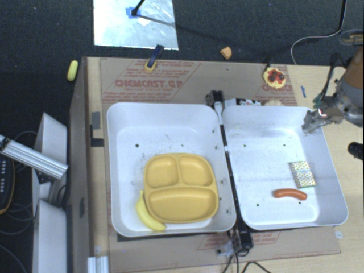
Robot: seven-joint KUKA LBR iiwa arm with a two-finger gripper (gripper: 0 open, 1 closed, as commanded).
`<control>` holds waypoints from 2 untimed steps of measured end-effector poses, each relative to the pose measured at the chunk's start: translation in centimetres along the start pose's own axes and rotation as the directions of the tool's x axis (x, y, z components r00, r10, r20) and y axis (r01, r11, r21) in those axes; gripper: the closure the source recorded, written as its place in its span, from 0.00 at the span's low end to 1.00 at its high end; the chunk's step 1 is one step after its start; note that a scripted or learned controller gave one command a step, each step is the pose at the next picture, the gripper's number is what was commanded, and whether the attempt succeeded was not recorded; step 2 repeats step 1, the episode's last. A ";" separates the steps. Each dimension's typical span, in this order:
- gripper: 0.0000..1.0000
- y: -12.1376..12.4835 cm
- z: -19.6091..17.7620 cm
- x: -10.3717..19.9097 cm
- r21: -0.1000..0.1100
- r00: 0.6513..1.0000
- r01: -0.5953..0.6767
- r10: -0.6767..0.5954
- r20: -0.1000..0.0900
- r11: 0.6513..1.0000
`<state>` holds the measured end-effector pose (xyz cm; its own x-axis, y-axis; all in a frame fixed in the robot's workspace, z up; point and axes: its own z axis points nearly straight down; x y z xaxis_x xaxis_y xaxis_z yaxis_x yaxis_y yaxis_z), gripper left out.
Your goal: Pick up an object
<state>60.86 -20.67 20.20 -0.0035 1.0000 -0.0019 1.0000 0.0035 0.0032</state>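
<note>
Hand [314,120] at right bin's [267,152] upper right rim — finger state apparently indiscernible — well apart from sausage [290,194] and patterned packet [302,174]; left bin [165,127] holds yellow tray [181,187], banana [147,214].

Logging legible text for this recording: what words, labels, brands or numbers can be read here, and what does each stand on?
"CHEMCAST GP": red print on the brown protective sheet behind the left bin, read with some doubt because of blur.
More red print repeats across that sheet, near its top edge and below the bins: too blurred to read.
Patterned small packet in the right bin: any print too small to read.
</note>
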 end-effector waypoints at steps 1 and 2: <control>1.00 -3.6 -3.1 0.0 0.000 1.000 -0.002 0.002 0.000 1.000; 1.00 -3.6 -3.1 0.0 0.000 1.000 -0.002 0.002 0.000 1.000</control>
